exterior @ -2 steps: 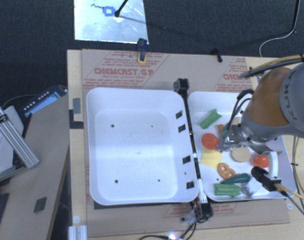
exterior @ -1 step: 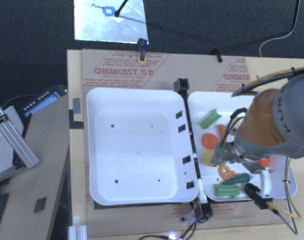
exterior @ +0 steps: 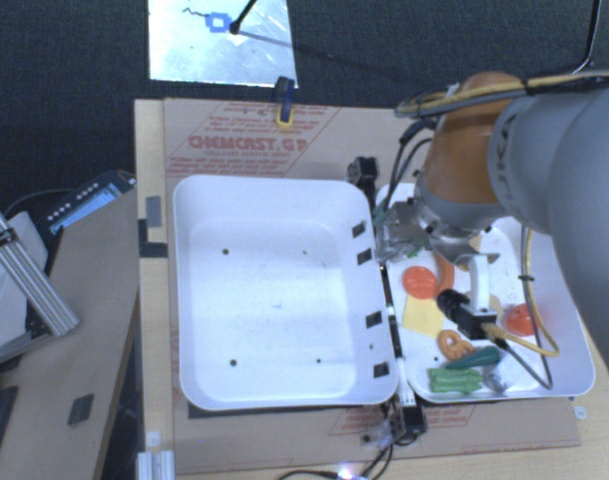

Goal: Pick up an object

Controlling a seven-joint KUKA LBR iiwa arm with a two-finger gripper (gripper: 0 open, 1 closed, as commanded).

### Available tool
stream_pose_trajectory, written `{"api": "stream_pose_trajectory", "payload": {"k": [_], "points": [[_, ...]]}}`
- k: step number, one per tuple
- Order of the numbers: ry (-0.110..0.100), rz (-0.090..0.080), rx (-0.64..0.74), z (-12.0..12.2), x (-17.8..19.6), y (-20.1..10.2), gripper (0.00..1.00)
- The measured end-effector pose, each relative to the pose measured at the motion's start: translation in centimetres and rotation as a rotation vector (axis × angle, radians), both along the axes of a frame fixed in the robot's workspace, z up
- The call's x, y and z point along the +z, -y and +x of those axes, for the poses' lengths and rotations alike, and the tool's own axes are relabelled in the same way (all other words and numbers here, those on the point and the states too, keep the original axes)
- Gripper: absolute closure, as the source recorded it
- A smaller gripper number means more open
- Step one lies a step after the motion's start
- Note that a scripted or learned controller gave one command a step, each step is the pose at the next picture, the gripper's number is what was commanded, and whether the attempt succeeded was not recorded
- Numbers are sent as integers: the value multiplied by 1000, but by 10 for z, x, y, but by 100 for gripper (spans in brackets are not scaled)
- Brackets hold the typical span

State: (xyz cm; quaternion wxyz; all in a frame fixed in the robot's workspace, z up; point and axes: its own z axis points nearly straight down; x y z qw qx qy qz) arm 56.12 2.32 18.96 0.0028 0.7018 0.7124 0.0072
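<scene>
Camera view, looking down at a slant on two white bins set side by side on a cardboard sheet (exterior: 246, 140).

**Edges and room.** The left bin (exterior: 274, 184) shows a bare white floor with a few dark specks. Its right rim meets the right bin (exterior: 566, 364) along a seam lined with small black clips (exterior: 374, 319). The arm (exterior: 549, 153), with its orange band (exterior: 464, 163), comes in from the right and covers the upper half of the right bin. The gripper (exterior: 396, 236) hangs up and left of the red disc (exterior: 420, 281), close to the seam and over the right bin's upper left corner. Whether its jaws are spread or pressed together cannot be told, and nothing is seen held.

**Contents of the right bin, placed from the red disc.**
- The red disc lies flat near the seam, in the middle of the bin's length.
- A yellow square (exterior: 422, 315) lies just below the disc, touching or nearly touching it.
- An orange stick (exterior: 445, 268) lies just right of the disc, tilted.
- An orange ring (exterior: 454, 345) lies below and right of the disc, beyond the yellow square.
- A green piece (exterior: 457, 379) lies further down, near the bin's lower rim.
- A teal piece (exterior: 484, 359) lies just above and right of the green one.
- A red lump (exterior: 521, 319) lies well to the right of the disc, partly behind a yellow cable.

The candidate objects all lie in the lower half of the right bin.
</scene>
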Motion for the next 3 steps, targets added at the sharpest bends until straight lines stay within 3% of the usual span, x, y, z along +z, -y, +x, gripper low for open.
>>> {"api": "stream_pose_trajectory", "payload": {"k": [1, 2, 3], "points": [[-7, 2, 3, -27, 71, -113, 100], [0, -2, -7, 10, 164, -138, 100], [-9, -5, -8, 45, 188, -155, 100]]}}
